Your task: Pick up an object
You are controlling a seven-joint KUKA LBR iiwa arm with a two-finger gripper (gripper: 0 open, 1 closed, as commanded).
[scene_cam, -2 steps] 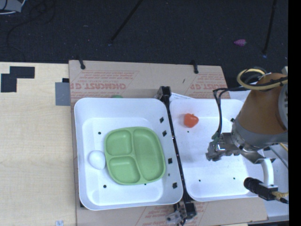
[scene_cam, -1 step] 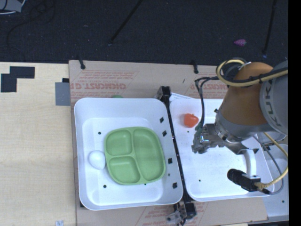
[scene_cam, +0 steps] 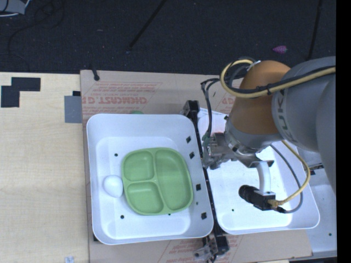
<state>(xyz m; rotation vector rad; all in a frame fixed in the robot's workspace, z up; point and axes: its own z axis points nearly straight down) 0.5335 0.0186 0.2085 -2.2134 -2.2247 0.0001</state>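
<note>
In the left bin [scene_cam: 104, 130], a green divided plate [scene_cam: 157, 181] lies flat with a small white ball [scene_cam: 113, 186] touching its left edge. Both look light, stiff and smooth; the plate's rim seems the best hold. Over the right bin [scene_cam: 296, 218], the arm [scene_cam: 274, 108] hides the gripper.

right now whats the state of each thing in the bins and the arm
green divided plate: flat in the left bin, right way up
white egg-like ball: resting against the plate's left edge
arm: reaching over the right bin
</note>
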